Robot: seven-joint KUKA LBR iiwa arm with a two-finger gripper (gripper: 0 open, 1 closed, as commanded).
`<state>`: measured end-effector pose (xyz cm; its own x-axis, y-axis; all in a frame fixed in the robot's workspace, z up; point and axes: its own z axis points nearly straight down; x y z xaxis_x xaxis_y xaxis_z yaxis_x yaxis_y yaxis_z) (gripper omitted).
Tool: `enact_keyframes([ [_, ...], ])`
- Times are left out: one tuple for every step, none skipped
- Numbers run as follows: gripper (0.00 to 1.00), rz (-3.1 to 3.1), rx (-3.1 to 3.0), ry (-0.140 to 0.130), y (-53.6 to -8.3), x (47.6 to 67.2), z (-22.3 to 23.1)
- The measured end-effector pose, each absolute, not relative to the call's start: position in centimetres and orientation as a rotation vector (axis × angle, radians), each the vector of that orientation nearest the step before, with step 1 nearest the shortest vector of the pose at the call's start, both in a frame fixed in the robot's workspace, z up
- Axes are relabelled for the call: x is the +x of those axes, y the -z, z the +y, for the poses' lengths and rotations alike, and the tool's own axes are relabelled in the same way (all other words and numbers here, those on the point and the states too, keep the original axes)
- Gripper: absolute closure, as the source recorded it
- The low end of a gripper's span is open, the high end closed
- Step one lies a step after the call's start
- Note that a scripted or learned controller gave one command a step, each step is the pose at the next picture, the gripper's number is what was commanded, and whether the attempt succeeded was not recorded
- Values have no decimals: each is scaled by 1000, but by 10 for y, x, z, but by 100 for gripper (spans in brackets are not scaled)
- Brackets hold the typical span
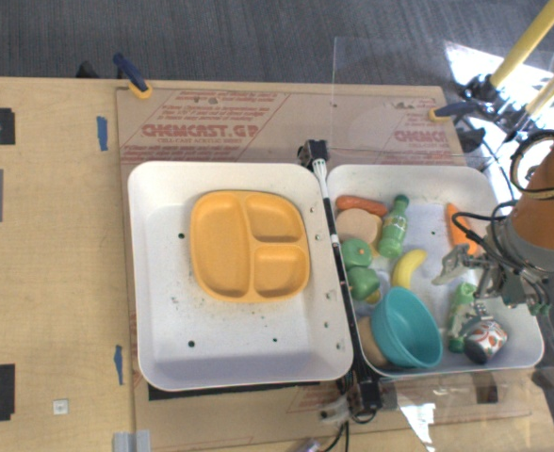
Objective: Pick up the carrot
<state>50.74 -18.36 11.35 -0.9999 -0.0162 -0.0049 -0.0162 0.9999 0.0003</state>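
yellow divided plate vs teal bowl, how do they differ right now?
The yellow divided plate lies alone in the left bin; the teal bowl sits in the right bin, crowded by toy food. The plate is flat, shallow and split into three compartments; the bowl is deep with one cavity. The plate looks wider than the bowl. Both are plain, single-coloured dishes, open side up.

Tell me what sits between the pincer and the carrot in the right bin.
Nothing visible blocks the way. The carrot lies against the right bin's far right side, just above the pincer. The banana, teal bowl and green bottle sit to the left, off that line. The arm's own cables cross part of the carrot.
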Motion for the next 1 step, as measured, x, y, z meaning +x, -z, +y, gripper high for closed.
enact_keyframes([
  [0,3127,-20,3,-90,580,-182],
])
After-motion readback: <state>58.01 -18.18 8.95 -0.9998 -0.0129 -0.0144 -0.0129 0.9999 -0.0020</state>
